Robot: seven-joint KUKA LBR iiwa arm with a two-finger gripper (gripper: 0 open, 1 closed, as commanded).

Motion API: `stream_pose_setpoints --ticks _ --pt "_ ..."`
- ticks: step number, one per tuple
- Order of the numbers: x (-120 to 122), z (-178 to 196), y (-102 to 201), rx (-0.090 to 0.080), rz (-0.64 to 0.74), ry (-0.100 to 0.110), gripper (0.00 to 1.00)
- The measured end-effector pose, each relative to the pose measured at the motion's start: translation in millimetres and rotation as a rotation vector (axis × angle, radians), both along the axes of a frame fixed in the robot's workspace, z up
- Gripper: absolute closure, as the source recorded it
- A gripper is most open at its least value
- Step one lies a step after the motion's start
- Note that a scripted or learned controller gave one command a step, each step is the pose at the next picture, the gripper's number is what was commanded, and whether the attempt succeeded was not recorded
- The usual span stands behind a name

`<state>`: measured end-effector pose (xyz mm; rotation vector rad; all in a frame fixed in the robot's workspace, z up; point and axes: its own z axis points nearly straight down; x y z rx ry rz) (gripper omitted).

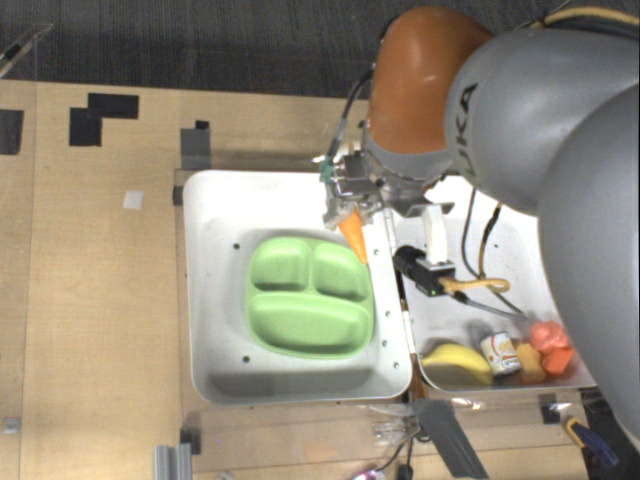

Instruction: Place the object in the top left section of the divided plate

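Arm (520, 98) over two white bins, orange carrot-shaped piece hanging under its wrist above the green divided plate.

Grey and orange-banded, the arm reaches across the right bin (520, 230) to the wall shared with the left bin (215, 268), where the divided plate (310, 296) lies flat. The gripper (350, 206) sits above the plate's upper right corner, its fingers apparently closed on the thick end of the carrot (352, 236), whose tapered tip points down toward the plate; the grip itself is partly hidden. The piece looks like a light, rigid, smooth plastic toy, likely to slip, so the wide end suits holding best. A banana (458, 360) and other small toys lie in the right bin.
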<state>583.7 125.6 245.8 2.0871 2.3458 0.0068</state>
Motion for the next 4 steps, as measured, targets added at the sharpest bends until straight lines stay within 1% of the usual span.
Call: stream_pose_setpoints --ticks 1,2,3,4 --pt "-55 15 19 -0.002 0.433 -0.002 1.00" --pt "-28 -5 74 0.000 -0.006 0.001 1.00" --pt "-27 6 74 0.001 0.000 -0.002 1.00" --pt "-27 6 74 0.001 0.000 -0.002 0.00"
